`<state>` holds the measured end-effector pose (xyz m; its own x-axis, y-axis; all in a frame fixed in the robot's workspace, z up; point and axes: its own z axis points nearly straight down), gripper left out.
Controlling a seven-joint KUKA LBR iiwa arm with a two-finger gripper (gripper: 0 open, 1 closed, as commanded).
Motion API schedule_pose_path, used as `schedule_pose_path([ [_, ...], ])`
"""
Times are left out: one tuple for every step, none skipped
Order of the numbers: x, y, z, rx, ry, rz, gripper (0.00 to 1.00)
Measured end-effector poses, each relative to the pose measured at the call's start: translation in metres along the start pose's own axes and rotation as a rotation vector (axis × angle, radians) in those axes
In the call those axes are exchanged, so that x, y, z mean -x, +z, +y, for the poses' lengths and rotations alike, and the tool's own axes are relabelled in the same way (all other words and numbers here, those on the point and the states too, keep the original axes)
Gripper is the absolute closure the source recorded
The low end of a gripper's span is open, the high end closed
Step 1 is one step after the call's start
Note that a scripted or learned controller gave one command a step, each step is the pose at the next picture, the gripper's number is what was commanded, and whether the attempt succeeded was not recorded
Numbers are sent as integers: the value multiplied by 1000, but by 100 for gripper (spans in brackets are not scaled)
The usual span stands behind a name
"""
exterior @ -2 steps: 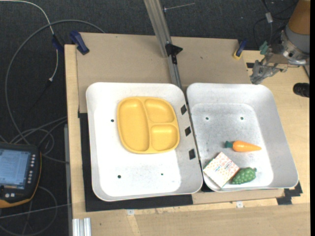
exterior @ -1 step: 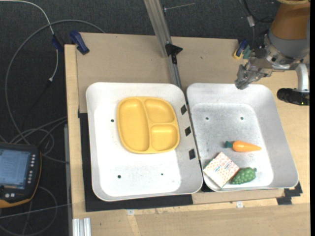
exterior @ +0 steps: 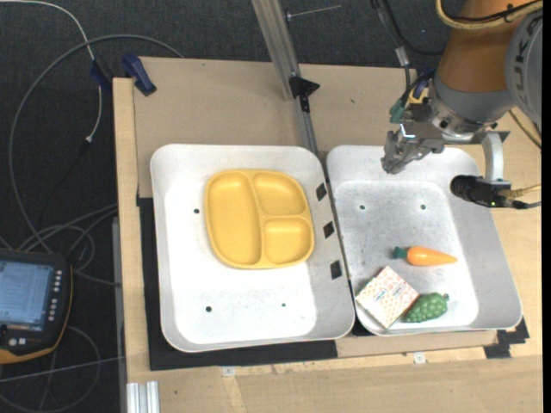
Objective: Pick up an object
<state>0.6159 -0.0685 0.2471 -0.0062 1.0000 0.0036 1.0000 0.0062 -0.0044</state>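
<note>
The carrot (exterior: 428,255) lies lower right, untouched. My claw (exterior: 398,159) hangs upper right, well apart; I cannot tell its state. I judge a reach down-frame comes next.

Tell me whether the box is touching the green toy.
Touching. In the camera view the box overlaps the green toy's left end, with no bin floor between them.
</note>
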Motion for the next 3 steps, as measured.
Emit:
schedule_pose_path([
  [-52,12,-23,-1,0,0,100],
  [-101,22,-52,-1,0,0,100],
  [-142,17,-84,-1,0,0,100],
])
